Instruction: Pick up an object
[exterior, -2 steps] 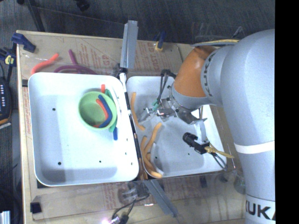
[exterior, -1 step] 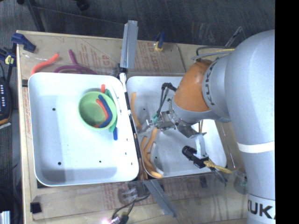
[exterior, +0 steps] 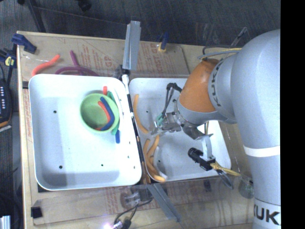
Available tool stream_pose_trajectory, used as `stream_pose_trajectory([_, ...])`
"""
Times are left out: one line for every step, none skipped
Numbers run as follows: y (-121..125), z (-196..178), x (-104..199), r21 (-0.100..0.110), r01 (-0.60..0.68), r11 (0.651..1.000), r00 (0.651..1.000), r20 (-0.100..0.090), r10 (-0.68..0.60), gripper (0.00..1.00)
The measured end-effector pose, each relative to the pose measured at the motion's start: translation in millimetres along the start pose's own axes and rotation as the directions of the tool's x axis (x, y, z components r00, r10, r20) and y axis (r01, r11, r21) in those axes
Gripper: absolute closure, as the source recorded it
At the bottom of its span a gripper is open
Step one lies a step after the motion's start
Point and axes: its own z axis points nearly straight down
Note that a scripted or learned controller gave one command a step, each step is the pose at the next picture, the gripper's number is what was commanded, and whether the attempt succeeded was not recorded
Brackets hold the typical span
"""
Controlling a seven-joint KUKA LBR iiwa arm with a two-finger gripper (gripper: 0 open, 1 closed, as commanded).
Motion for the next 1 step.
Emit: stream_pose_trajectory([63.3, -149.2, 60.4, -0.005, -0.057, 0.998, 0.998, -0.002, 0.057, 1.0])
